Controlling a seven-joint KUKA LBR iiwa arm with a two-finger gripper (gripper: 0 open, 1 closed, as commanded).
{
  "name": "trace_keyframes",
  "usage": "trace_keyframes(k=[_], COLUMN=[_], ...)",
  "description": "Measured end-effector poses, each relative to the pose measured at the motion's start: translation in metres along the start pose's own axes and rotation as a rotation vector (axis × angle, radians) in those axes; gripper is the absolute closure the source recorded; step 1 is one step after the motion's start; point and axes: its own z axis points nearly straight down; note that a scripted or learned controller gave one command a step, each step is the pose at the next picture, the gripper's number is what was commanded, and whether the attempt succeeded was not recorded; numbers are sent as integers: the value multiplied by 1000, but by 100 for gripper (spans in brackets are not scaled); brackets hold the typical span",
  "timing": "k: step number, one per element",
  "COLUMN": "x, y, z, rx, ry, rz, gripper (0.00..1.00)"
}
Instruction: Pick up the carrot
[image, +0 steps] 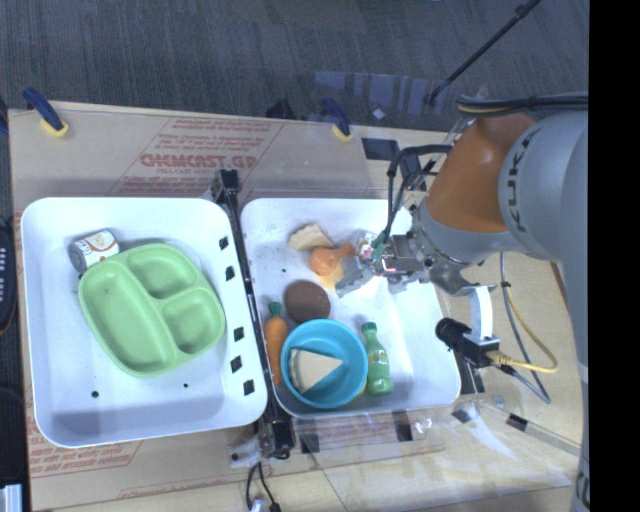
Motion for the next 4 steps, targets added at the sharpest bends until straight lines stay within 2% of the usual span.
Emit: trace_keyframes(k=[1, 2, 3, 4], x=[-9, -2, 25, 25], y=[69, 107, 86, 86], z=[87, 93, 111, 101], rx=[-31, -28, 2, 9], ry=[-11, 6, 2, 2], rz=[60, 264, 193, 186], gripper=[0, 0, 0, 100])
